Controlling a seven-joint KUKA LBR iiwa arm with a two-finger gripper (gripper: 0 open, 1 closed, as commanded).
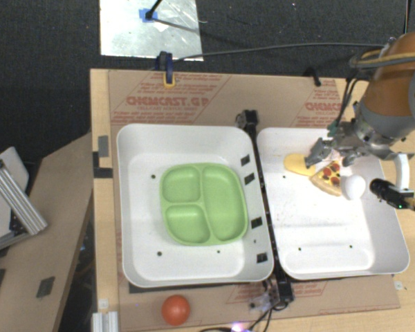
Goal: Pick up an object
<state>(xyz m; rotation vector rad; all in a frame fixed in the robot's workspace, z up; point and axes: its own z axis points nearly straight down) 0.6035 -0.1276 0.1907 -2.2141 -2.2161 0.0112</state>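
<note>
left bin (135,185): green divided plate (203,203) seated mid-floor | right bin (332,254): gripper (329,151) poised at far-right area, finger state cannot be told | pizza slice toy (326,176), yellow piece (297,163), white egg-like object (353,185) clustered beneath gripper | orange ball (176,309) seen on bench front edge

Above the right white bin (373,254), the grey metal arm (391,116) is wearing a broad orange band (394,75) and carrying dark gripper (330,154) hardware.
</note>
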